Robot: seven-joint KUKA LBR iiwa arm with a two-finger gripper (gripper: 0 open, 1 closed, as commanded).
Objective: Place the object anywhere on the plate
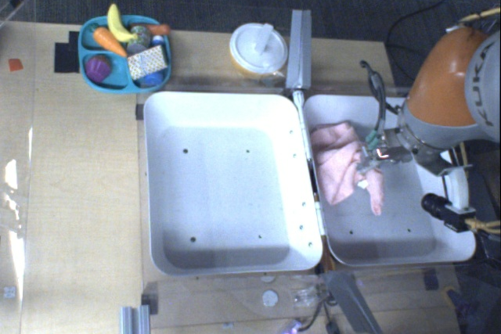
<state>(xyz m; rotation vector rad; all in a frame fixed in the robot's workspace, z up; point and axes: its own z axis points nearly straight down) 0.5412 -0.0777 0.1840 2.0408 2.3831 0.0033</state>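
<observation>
The gripper (374,155) is working at the pink cloth (338,164) lying crumpled at nine o'clock in the right bin (407,242); a sound grasp is calling for a deep bite into the bunched folds before lifting toward the plate (124,52), sitting at eleven o'clock beyond the left bin (227,184). The wrist is masking the claw, so its state cannot be told
</observation>
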